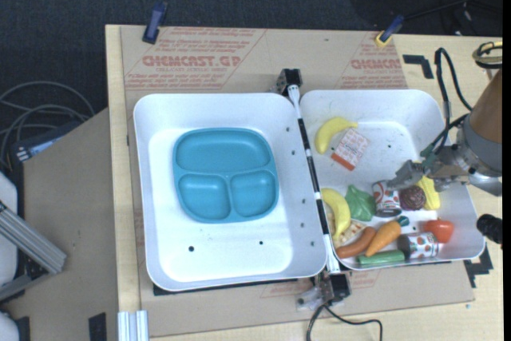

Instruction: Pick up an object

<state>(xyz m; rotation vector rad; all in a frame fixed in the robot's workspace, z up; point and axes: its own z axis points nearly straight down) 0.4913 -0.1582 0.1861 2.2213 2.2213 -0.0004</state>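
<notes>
The right bin (pixel 375 101) holds a pile of toy food. A yellow banana (pixel 333 130) and a white-and-orange packet (pixel 350 148) lie near its back left. Toward the front lie a second banana (pixel 340 213), a green vegetable (pixel 360 202), a small can (pixel 386 198), a dark round piece (pixel 413 198), an orange carrot (pixel 383 234), a green cucumber (pixel 382 257) and a red tomato (pixel 441 231). My gripper (pixel 415 170) reaches in from the right and hangs low over the can and the dark round piece. Nothing shows in its grasp.
The left bin (pixel 160 172) carries a blue three-compartment tray (pixel 226 174). A black divider clip (pixel 289 79) sits between the bins at the back. Cables (pixel 444 76) run along the bench's right side beside the arm (pixel 487 132).
</notes>
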